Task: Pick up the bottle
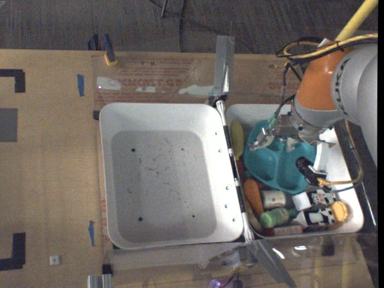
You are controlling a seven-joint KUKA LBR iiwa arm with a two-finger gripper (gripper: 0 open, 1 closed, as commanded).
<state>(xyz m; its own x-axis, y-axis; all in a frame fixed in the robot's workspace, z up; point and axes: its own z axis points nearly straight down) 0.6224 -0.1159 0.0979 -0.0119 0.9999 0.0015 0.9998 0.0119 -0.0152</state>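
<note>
The end effector point(264, 138) hung over the right bin point(354, 218), above the upper left part of a teal moulded tray point(277, 167) that took up most of that bin's middle. Its state could not be told from this slanted look, and nothing was seen caught in it.

The bottle point(275, 217), green with a darker cap end, lay on its side near the bin's front wall, well apart from the end effector. It was wedged into a row of clutter, probably because the teal tray had crowded the small things toward the front: an orange carrot-like piece point(253, 195) touched it on the left, a white cup point(273, 198) sat just behind it, and a black-and-white cow toy point(319, 207) lay to its right.

Room looked tight. The bottle lay close to the front rim and to the divider beside the left bin point(162, 173), so a descent would likely need to come straight down between neighbours. The left bin and the tabletop point(48, 161) offered open space
</note>
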